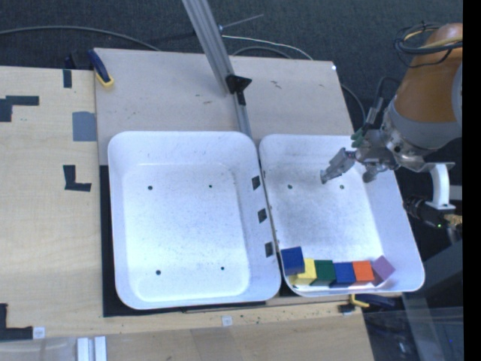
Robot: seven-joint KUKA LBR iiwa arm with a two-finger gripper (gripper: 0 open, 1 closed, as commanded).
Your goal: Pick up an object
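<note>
Nearest the camera, well below the pincer along the right bin's [391, 224] front wall, the candidates sit in a tight row — a blue block [291, 259] stacked on a yellow block [304, 276], then a green block [324, 271], a second blue block [344, 272], an orange block [362, 271] and a purple block [382, 268] at the corner. Farther up, the gripper [350, 167] hangs over the bin's back half, fingers spread apart with nothing between them. To its left lies the left bin [128, 201]. This looks like the approach step — nothing is grasped. Next, the pincer likely must travel toward the front wall, descend, and straddle one block; tight packing leaves little finger room.
</note>
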